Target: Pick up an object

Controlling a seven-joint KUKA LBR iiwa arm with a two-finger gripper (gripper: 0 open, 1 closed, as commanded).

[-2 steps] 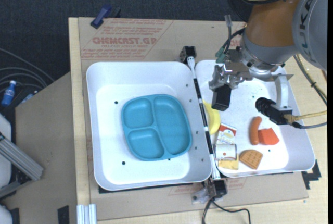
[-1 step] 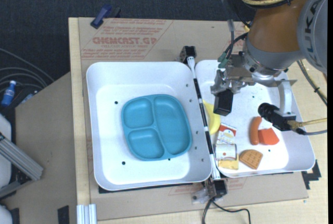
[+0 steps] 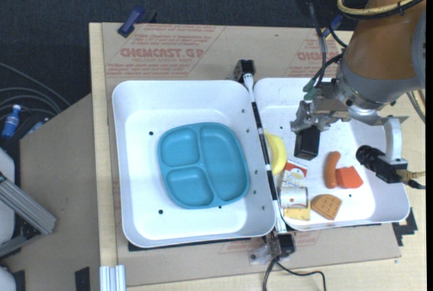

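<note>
Two shallow glossy white plastic bins sit side by side on a brown cardboard sheet (image 3: 169, 53) printed "CHEMCAST GP" in red. The left bin (image 3: 135, 107) holds a smooth blue plate (image 3: 203, 164) with three compartments. The right bin (image 3: 385, 198) holds a curved yellow banana (image 3: 275, 151) at its left wall, a small red and white carton (image 3: 294, 181), a yellow block (image 3: 296, 214), a ridged tan waffle (image 3: 326, 206), an orange-red sausage (image 3: 331, 168) and an orange wedge (image 3: 350, 177) just beside it. The gripper (image 3: 308, 141) hangs over the right bin, near the banana; whether it is spread or pinching anything, cannot tell. The arm (image 3: 382, 32) is grey with an orange band.
</note>
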